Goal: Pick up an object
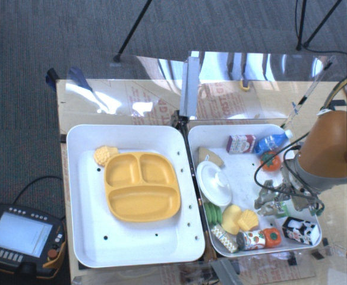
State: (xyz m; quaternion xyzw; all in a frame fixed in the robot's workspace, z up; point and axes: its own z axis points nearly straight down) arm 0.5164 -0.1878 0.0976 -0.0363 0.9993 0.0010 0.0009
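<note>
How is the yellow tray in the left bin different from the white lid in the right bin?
The yellow tray is a rounded rectangle with three compartments; the white lid is round with a knob. The tray is clearly larger than the lid. The tray lies near the middle of its bin; the lid lies at its bin's left wall. Both lie flat.

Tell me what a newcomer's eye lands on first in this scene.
First the yellow divided plate, lying in the middle of the left bin with a small yellow toy at its upper left corner. Then the right bin, crowded with small items around a white lid, with the gripper low over its right side.
</note>
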